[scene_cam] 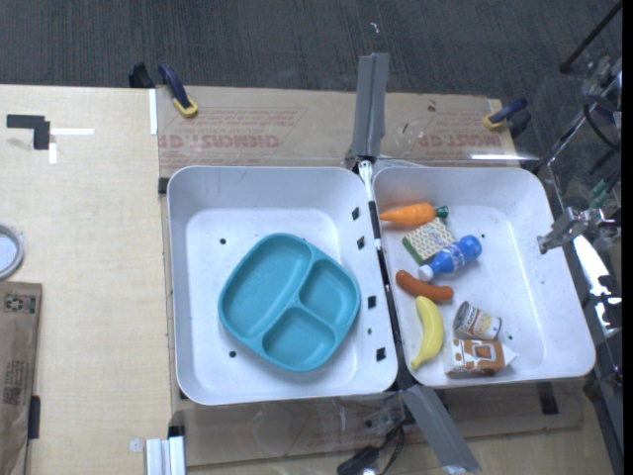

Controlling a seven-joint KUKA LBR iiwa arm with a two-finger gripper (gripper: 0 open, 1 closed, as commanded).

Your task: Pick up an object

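Note:
The right bin (529, 295) holds several small objects in its left half. An orange carrot (407, 213) lies at the back, with a patterned packet (429, 237) and a blue bottle (452, 255) just in front of it. Nearer the front are a reddish sausage (423, 285), a yellow banana (427, 332), a small can (477, 321) and an orange-and-white carton (478, 357). A grey metal part that looks like my gripper (566, 231) hangs over the bin's right rim, well apart from every object.
A teal divided plate (289, 302) lies in the left bin (193, 265). A grey divider post (371, 107) stands behind the seam between the bins. Clamps (178, 92) hold brown cardboard at the back. Cables (593, 117) hang at the far right.

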